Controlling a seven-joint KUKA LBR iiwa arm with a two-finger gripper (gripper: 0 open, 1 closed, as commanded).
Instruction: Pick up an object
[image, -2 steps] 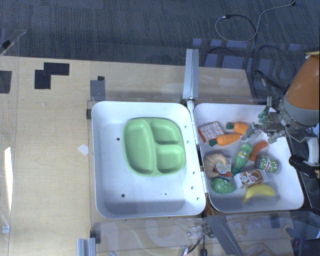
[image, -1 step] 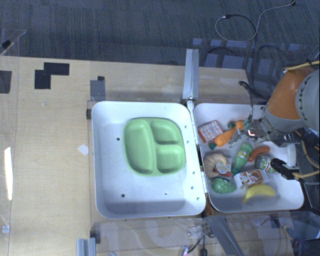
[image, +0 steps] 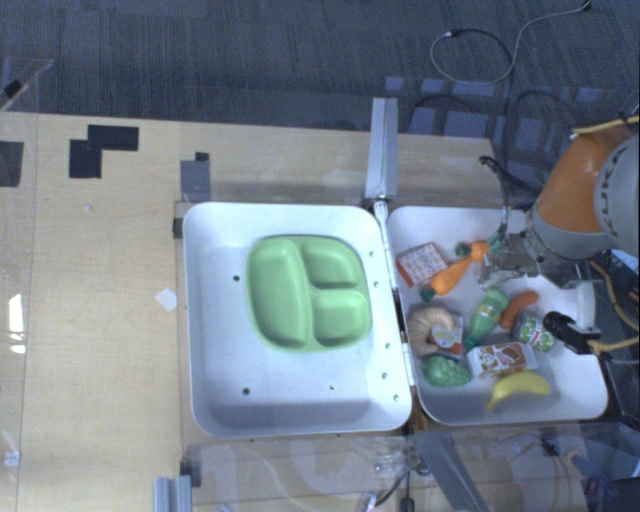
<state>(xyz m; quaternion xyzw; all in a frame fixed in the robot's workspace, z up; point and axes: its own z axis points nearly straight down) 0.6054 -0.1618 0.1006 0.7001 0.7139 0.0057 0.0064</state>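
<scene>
**Claw low over right bin, near carrot**

Grey arm with orange band reaching in from the right. Claw down at the far side of the right bin. Fingers too small and cluttered to read: cannot tell whether wide, narrow or closed on anything.

Just left of the claw, close to touching: an orange carrot, lying at a slant, green end away from the claw. Further left of that, a small red-and-white packet. Directly below the claw, nearer the camera: a green bottle and beside it an orange-red sausage-shaped piece. Below and left: a tan bagel-like ring, then a dark green leafy lump. Below, toward the near wall: a small carton, a green can and a yellow banana.

Well to the left of the claw, in the left bin: a light green divided tray, lying flat, three compartments.
</scene>
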